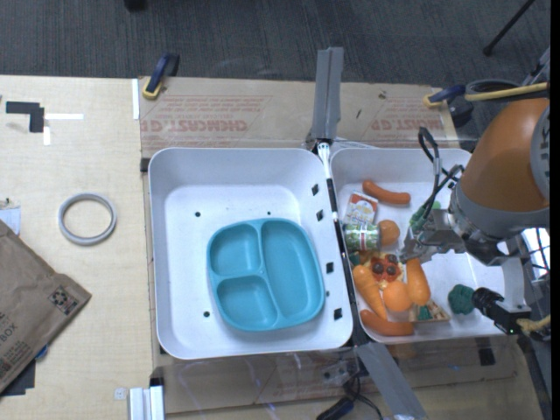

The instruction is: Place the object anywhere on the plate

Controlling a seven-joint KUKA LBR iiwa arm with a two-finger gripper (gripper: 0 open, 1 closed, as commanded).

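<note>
I'm hovering the jaws [411, 250], state unclear to me, over toy food [389, 291] crowding the right bin [350, 160]; the blue plate [264, 274] is sitting mid left bin [175, 234].

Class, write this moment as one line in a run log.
stage: reaching | gripper: over toy food pile, right bin | hold: cannot tell | plate: blue, left bin, nothing on it

**Table surroundings and bystander items**

A tape ring [87, 218] lies on the table [79, 147] left of the bins, near a brown paper bag [31, 300]. Flattened cardboard [236, 112] sits behind them; a blue clamp [160, 74] grips its far-left corner.
</note>
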